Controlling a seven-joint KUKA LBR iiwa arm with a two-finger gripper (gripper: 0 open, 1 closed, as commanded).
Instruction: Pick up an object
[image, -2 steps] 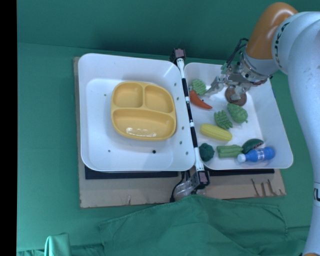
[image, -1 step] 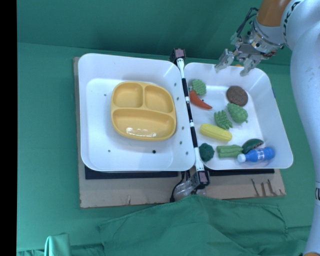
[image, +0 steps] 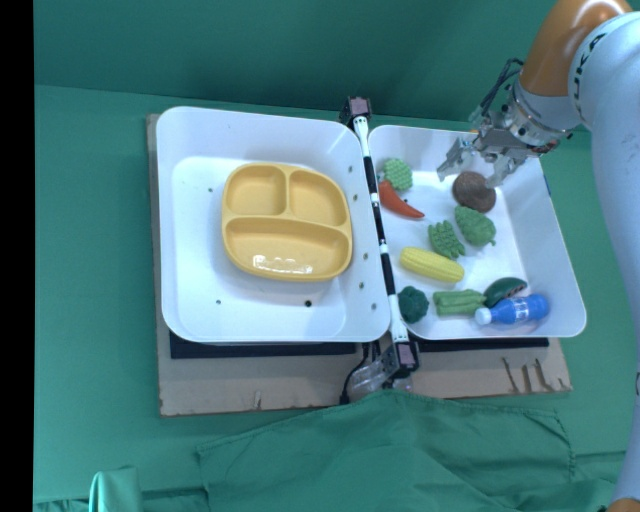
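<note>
The right bin (image: 555, 262) holds several toy foods: a brown potato-like lump (image: 473, 191), a red chilli (image: 400, 203), a green knobbly piece (image: 398, 174), two green vegetables (image: 446, 239) (image: 475, 225), a yellow corn cob (image: 431, 264), a broccoli floret (image: 412, 303), a green okra-like piece (image: 458, 301), a dark green and red piece (image: 505, 290) and a blue and white bottle (image: 513, 311). My gripper (image: 478, 163) hangs open over the bin's far right corner, just above the brown lump, with nothing between its fingers.
The left bin (image: 190, 300) carries a yellow three-compartment plate (image: 288, 220). A black and white divider (image: 377, 220) runs between the bins. Green cloth (image: 400, 450) is bunched at the front. Cardboard (image: 260, 385) lies under both bins.
</note>
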